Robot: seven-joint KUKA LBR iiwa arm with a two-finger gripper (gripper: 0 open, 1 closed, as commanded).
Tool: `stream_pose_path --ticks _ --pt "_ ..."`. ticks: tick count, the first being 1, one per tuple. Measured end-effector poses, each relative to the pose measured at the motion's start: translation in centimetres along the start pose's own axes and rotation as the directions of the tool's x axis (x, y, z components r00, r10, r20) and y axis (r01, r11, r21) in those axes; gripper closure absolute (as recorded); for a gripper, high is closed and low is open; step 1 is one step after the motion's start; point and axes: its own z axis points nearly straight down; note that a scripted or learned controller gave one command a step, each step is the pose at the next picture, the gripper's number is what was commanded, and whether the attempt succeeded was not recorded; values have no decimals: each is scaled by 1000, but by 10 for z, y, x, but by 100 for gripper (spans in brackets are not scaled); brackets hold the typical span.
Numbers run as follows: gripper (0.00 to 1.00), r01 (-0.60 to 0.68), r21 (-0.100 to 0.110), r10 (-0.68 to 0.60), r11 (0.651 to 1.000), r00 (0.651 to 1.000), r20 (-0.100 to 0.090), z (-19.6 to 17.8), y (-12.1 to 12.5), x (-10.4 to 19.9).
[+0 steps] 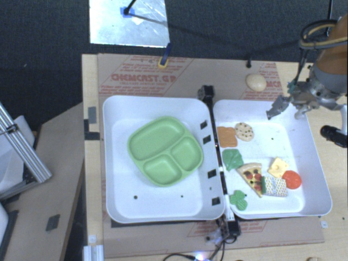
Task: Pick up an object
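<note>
Toy food (255, 175): we count every piece lying in the right bin (312, 162), none lifted.
Divided plate (165, 150): in left bin.
End effector (287, 109): fingers spread, grasping nothing, over the right bin's far edge.
Progress: we judge pick not begun.

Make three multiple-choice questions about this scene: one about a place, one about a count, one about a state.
1. Where does the green divided plate lie?
A. in the left bin
B. in the right bin
C. on the bench outside the bins

2. How many compartments does this plate have?
A. two
B. three
C. five

3. What is the state of the tool?
A. shut on the cookie
B. open, holding nothing
C. shut on the pizza slice

Answers: 1 A, the plate rests inside the left bin. 2 B, its ridges divide it into three. 3 B, the fingers are apart above the right bin, far from the cookie and pizza slice.
</note>
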Motion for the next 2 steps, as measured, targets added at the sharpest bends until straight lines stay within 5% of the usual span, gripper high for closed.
stream_pose_path --ticks 1,2 --pt "0 3 -12 -3 1000 1000 2 -8 3 0" --pt "0 1 -8 -1 1000 1000 1 48 -7 0"
